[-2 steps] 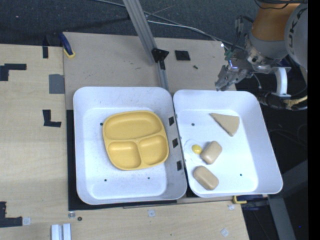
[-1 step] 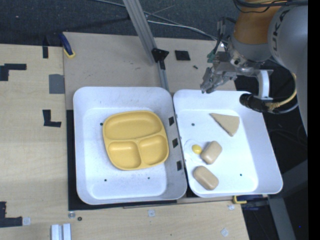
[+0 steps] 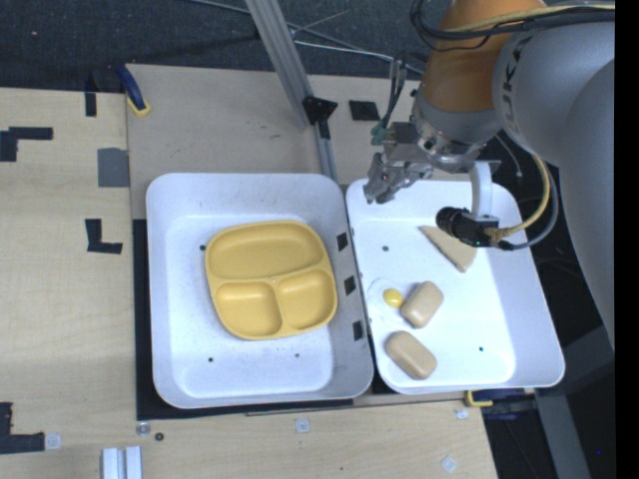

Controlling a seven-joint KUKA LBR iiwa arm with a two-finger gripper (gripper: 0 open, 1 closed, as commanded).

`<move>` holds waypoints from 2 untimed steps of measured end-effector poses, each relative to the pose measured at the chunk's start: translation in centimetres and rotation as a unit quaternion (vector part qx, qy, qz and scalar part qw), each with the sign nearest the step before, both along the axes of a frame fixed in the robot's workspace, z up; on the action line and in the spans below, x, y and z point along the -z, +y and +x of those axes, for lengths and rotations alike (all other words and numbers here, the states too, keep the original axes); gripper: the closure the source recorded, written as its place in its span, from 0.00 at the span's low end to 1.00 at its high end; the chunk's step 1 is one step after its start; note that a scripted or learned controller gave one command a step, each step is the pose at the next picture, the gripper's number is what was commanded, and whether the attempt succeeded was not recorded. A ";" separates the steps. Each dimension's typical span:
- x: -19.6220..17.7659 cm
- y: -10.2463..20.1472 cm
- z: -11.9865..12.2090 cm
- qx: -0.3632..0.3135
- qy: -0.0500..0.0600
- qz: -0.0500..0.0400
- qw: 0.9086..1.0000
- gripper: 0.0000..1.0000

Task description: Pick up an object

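Note:
My gripper hangs over the far left corner of the right bin, with nothing visible between its fingers. Below it in that bin lie a tan wedge-shaped piece, a small yellow object, a beige oblong piece and a second tan oblong piece nearer the front. All of these objects rest on the bin floor, apart from the gripper.
The left bin holds a yellow divided tray. A slanted metal pole stands behind the bins. A black cable fitting hangs from the wrist over the right bin. The grey arm occupies the upper right.

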State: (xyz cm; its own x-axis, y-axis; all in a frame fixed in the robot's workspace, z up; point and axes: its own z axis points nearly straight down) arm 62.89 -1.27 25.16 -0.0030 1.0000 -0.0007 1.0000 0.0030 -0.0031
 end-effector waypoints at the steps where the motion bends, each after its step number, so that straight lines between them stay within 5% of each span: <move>1: 0.6 4.1 -1.7 -0.001 0.000 0.000 1.000 1.00; 2: 1.8 9.6 -4.0 -0.001 0.001 0.001 1.000 1.00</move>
